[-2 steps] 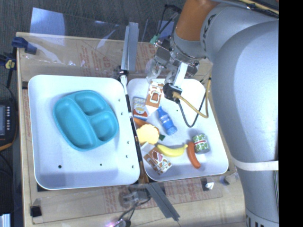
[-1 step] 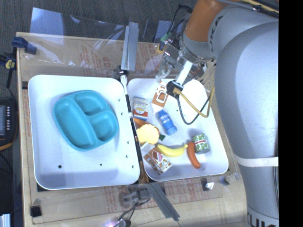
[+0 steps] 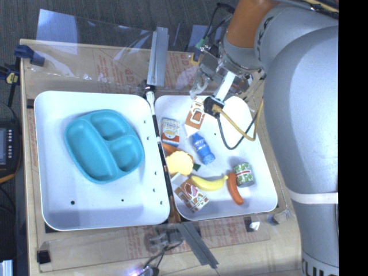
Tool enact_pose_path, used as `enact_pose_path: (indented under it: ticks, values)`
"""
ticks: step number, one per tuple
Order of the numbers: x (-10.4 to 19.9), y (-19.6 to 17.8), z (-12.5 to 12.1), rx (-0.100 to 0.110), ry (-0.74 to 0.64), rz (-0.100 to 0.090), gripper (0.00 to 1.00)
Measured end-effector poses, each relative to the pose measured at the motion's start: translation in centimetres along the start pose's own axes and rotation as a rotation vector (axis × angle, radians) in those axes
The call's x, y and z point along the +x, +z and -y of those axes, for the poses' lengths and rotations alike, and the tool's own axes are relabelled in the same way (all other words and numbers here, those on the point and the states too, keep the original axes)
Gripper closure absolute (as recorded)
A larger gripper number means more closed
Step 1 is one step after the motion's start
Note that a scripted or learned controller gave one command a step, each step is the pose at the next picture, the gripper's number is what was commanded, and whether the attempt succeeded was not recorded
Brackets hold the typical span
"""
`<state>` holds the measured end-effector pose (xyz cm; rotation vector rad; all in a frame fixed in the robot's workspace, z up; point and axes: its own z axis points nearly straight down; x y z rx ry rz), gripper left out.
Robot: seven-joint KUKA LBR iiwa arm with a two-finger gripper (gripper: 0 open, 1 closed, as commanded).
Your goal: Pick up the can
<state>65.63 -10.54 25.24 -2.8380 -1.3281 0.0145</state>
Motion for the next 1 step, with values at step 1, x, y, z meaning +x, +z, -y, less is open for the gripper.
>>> enact_pose_path:
  ticks: [1]
  values:
    - [-4.14,-1.59,-2.24,-0.008,0.094,-0.003,1.0]
